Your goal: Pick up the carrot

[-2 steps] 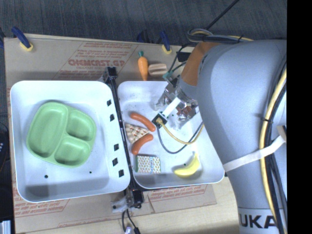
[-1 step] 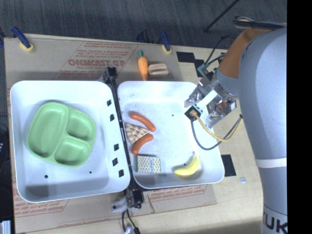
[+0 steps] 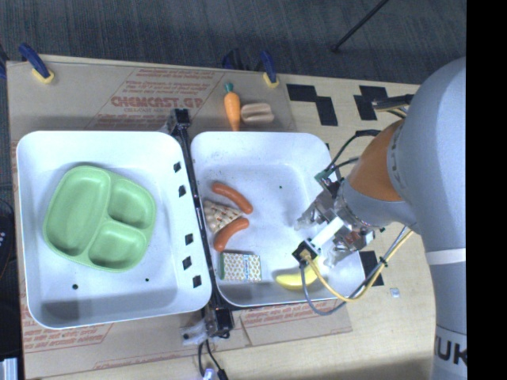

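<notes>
Arm (image 3: 434, 157): 1, grey, reaching in across the right edge of the right bin (image 3: 269, 161). Orange band (image 3: 374, 169): above the wrist, over that bin's right rim. Gripper (image 3: 321, 226): 1, tilted down-left, over the bin's right half.

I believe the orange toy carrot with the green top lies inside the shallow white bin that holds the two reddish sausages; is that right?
Not quite. The camera view shows the orange toy carrot lying outside the shallow white bin, on the brown bench just beyond its far rim. That bin does hold the two reddish sausages.
</notes>
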{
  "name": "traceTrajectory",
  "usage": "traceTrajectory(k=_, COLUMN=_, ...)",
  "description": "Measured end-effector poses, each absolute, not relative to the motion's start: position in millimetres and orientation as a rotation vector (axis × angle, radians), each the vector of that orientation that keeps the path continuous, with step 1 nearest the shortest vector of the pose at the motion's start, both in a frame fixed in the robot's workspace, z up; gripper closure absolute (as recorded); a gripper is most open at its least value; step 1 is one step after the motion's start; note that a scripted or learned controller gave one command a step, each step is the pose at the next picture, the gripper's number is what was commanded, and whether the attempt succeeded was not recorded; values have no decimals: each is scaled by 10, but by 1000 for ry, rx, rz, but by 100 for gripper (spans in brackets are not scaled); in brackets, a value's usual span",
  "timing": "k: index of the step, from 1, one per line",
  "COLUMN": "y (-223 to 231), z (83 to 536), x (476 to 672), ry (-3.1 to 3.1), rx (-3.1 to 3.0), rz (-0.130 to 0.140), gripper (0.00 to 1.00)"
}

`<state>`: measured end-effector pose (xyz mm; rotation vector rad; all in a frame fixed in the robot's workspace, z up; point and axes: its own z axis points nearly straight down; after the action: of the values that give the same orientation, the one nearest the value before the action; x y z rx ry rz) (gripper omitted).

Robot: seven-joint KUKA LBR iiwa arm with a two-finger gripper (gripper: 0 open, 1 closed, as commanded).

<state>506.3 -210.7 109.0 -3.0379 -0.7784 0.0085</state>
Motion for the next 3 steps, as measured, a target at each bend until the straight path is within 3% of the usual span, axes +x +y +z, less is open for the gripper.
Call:
traceTrajectory(k=2, y=-1273, z=913, x=6078, ry=-324, rx=-3120, rz=8, gripper=0)
traceTrajectory(k=3, y=-1453, z=952, x=4826, ry=-531, rx=-3101, rz=-24, gripper=0)
